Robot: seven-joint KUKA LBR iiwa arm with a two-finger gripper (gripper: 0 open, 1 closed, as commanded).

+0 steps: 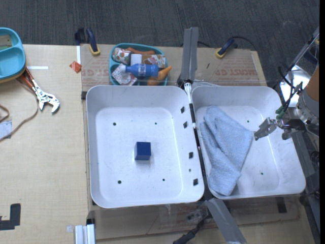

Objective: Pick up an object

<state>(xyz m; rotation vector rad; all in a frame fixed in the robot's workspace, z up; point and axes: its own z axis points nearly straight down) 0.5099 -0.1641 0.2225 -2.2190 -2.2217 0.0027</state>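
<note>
Two shallow white bins sit side by side on the worktop (45,177). Left bin (96,151): one blue cube (143,151), resting flat on the bin floor near the middle, slightly toward the near side, clear of all walls. Right bin (284,182): one pale blue-grey towel (226,146), crumpled, lying along the bin's left half from the far side down to the near left corner, its left edge close against the wall shared with the other bin.

Tool (271,127): hangs above the right half of the right bin, near its right wall, just beside the towel's right edge. Nothing visible between the fingers; cannot tell whether they are apart or together. Cube is well apart from the tool, in the other bin.

Beyond the bins: one small teal tray (116,55) packed with assorted small items, not countable. Far left: one wrench (44,99) on the worktop, one light blue dish (12,60) at the edge. Two clamps (90,40) at the worktop's far edge.
</note>
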